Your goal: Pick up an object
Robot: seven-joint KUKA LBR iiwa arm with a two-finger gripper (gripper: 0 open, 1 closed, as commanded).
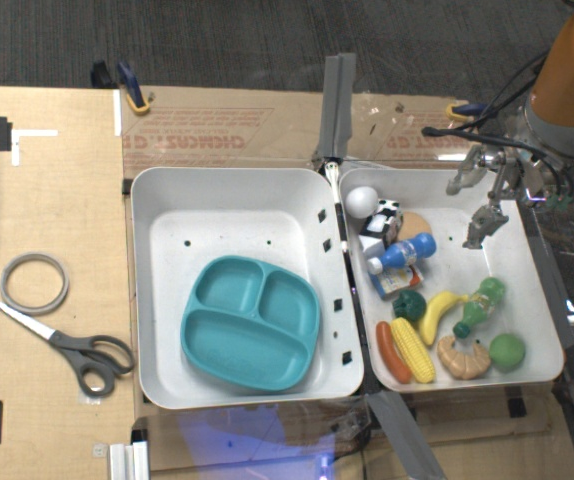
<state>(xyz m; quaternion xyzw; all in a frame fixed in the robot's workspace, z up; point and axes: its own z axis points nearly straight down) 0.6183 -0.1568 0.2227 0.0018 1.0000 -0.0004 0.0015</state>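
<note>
Tool open, holding nothing, above right bin; toys crowd below.

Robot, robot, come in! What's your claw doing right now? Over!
Gripper open, above right bin's back, holding nothing. Toys piled near front: banana, corn, blue bottle. Path clear.

One fixed overhead camera, slanted down on both white bins, moderately near, arm apparently entering right.

arm cropped at right edge
</note>
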